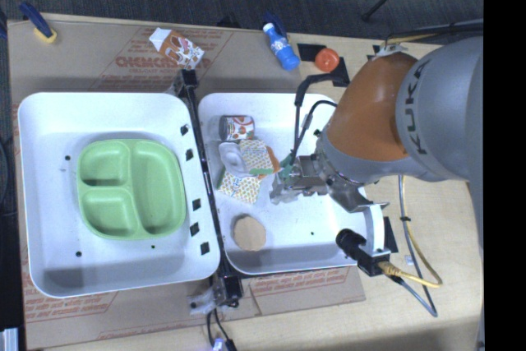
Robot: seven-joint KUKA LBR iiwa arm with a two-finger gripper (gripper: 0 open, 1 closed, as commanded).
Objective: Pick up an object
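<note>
In the right bin, a small printed can lies on its side at eleven o'clock. Just below sits a white cup, touching crumpled patterned packets near centre-left. A flat tan disc rests alone at seven o'clock.

a pale green tray lies in a white bin; a tan disc, a red-and-white can and patterned packets share the other. a blue bottle and orange ball sit on the brown table.
</note>
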